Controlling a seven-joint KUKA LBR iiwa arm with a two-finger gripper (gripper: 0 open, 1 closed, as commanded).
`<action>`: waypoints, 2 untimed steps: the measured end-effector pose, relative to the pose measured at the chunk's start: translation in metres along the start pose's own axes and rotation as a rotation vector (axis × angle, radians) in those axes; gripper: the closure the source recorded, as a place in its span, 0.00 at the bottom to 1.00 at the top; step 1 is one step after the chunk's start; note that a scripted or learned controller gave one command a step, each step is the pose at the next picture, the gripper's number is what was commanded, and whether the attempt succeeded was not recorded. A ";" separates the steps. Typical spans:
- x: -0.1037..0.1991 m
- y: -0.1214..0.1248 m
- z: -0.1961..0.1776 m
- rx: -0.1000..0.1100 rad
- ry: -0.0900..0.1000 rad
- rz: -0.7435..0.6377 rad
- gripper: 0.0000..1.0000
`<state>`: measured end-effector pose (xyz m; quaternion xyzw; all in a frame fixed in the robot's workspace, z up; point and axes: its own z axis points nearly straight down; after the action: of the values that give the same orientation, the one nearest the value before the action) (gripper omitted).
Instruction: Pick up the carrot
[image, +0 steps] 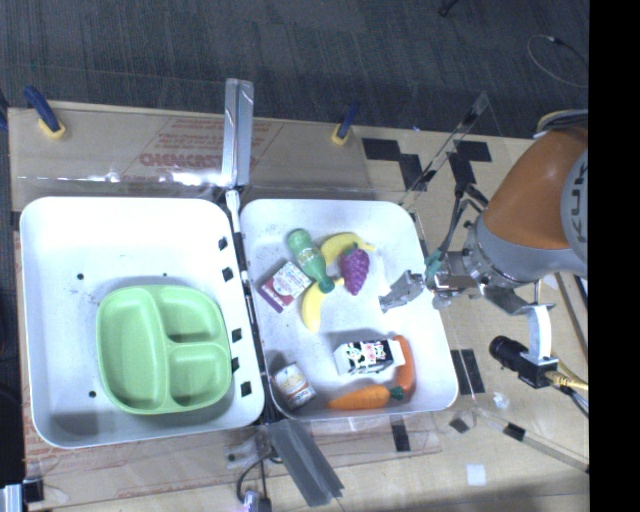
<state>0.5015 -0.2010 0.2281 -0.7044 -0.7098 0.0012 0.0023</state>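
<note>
Arm (530, 215) reaching leftward, gripper (402, 291) over right bin (262, 222) (above carrot (360, 398)) — low

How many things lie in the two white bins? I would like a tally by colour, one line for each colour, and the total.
Green: 2, the divided tray and the bottle
Yellow: 1, the banana
Purple: 1, the grapes
Orange: 2, the carrot and another orange piece
Red and white: 1, the small box
Black and white: 1, the carton
Tan: 1, the small can
Total: 9
</note>
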 end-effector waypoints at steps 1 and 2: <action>-0.009 -0.009 0.125 0.000 0.000 -0.044 0.00; 0.023 -0.018 0.132 -0.021 -0.008 -0.289 0.00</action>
<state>0.4825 -0.1775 0.0958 -0.5947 -0.8039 -0.0038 -0.0076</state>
